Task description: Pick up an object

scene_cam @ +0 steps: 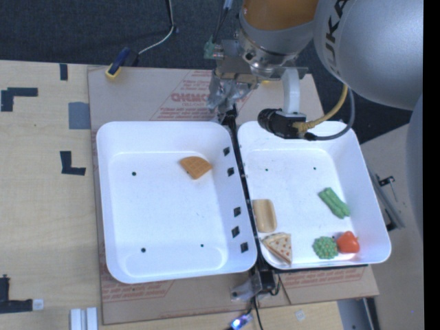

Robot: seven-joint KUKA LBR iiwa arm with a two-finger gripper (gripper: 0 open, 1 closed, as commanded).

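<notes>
Hanging over the far end of the seam between the two bins, the hand (pixel 227 105) sits just beyond the bins' back rims, above the brown cardboard sheet (pixel 185 95) that lies under them. Its tips are dark and bunched together against the divider, and I cannot tell how far apart they stand or whether anything is caught in them. Above it rise the orange band and the broad grey arm (pixel 364 26), which fills the upper right; a black fitting with a yellow cable (pixel 282 124) hangs just over the back edge of the right bin.

Nearest the hand, in the left bin (pixel 110 184), a small orange-brown wedge (pixel 196 166) lies alone on the floor toward the back right, well apart from the hand. In the right bin (pixel 364 163), a tan bread-like piece (pixel 265 215) rests against the left wall, and a triangular sandwich-like slice (pixel 279 247) lies just in front of it in the near left corner. Across the bin, a green pod-shaped piece (pixel 334 202) lies tilted near the right wall. In the near right corner a knobbly green lump (pixel 324 247) and a red piece (pixel 348 242) sit touching

The pale wood surface (pixel 41 205) stretches to the left with dark tape marks on it
</notes>
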